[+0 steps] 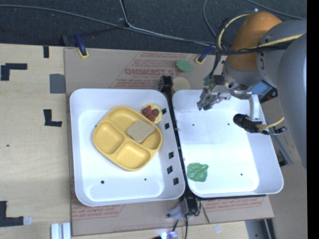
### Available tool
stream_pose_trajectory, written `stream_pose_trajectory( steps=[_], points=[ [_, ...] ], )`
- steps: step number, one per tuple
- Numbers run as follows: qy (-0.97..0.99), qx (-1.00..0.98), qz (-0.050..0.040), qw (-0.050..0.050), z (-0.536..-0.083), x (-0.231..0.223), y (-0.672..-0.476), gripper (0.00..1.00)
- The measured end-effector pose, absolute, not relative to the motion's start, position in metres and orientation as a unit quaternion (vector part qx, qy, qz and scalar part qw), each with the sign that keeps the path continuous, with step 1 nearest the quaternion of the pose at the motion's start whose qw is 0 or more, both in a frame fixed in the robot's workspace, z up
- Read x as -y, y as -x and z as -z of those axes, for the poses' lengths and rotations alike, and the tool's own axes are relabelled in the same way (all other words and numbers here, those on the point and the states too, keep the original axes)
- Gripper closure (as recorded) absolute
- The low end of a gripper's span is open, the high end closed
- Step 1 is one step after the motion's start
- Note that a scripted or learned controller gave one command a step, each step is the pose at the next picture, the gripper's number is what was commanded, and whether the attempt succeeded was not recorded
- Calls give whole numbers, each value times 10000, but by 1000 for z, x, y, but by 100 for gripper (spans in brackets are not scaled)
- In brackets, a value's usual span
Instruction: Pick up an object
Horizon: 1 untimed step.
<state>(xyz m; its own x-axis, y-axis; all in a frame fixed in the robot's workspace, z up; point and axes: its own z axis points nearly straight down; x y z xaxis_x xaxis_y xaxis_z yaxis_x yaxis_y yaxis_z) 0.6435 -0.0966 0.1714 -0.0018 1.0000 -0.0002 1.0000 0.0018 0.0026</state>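
My gripper (205,102) hangs over the far left corner of the right bin (259,153), its fingertips pointing down with nothing seen between them. A green lettuce-like piece (197,171) lies at the near left of the right bin, well below the gripper. In the left bin (79,133) sits a yellow sectioned plate (112,136) with a brown bread slice (140,130) on it. A small red and dark item (151,112) rests at the plate's far right rim.
A black divider strip (172,133) runs between the two bins. A small green round object (183,65) lies on the cardboard behind the bins. Cables loop over the arm's orange band (254,34) and cross the dark floor at the back.
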Motion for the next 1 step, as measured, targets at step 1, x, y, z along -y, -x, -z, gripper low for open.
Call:
stream_pose_trajectory(
  steps=[1],
  points=[
    [-7063, -7079, -15, 16, -226, 86, -642, 100]
  ],
)
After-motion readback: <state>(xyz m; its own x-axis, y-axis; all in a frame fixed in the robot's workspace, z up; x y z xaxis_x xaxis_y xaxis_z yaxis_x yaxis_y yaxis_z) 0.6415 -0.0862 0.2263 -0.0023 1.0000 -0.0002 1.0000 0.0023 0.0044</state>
